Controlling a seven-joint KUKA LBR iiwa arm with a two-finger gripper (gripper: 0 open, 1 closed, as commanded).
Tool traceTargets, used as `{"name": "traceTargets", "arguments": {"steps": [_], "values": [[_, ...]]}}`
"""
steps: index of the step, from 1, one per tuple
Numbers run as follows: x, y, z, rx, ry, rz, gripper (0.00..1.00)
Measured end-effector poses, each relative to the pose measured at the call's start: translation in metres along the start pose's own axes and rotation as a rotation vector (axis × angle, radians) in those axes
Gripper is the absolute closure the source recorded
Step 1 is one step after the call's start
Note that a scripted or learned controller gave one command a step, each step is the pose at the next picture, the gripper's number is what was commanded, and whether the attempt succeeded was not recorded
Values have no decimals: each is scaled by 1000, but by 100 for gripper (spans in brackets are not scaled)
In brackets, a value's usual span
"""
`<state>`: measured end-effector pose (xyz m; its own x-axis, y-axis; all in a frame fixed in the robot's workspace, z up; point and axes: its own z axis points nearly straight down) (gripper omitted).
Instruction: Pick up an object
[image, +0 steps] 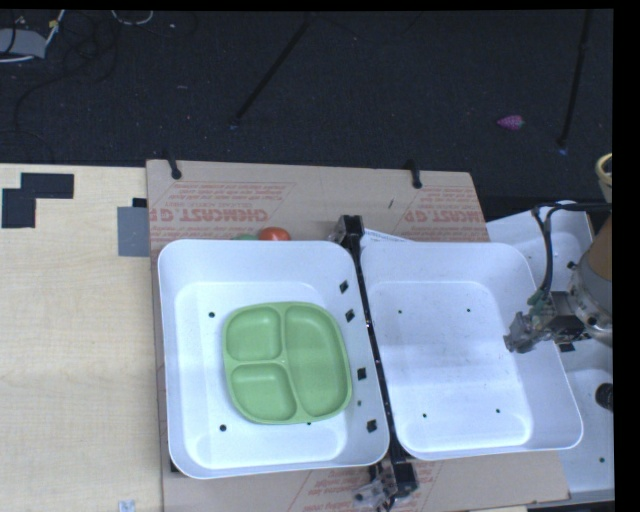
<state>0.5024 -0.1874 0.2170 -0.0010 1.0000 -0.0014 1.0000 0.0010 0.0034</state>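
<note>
Left bin: white and shallow, centre-left of the frame, holding a green divided plate lying flat.
Right bin: white, just beside the left bin.
Pincer: at the right bin's right rim, far right of the frame; holding nothing, but too small to tell its opening.
Handling: the plate looks like light, stiff, smooth plastic with three compartments.
Grip point: likely the raised outer rim or a divider ridge, since flat faces would slip.

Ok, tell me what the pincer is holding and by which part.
Nothing is visibly held. The pincer sits at the right bin's right wall, far from the green divided plate in the left bin.
</note>
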Motion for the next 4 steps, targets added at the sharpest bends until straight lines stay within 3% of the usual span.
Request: {"name": "traceTargets", "arguments": {"steps": [1, 2, 4], "values": [[-6, 0, -62, 0, 0, 0, 100], [-7, 0, -79, 3, 1, 0, 100], [87, -12, -49, 8, 4, -3, 100]]}}
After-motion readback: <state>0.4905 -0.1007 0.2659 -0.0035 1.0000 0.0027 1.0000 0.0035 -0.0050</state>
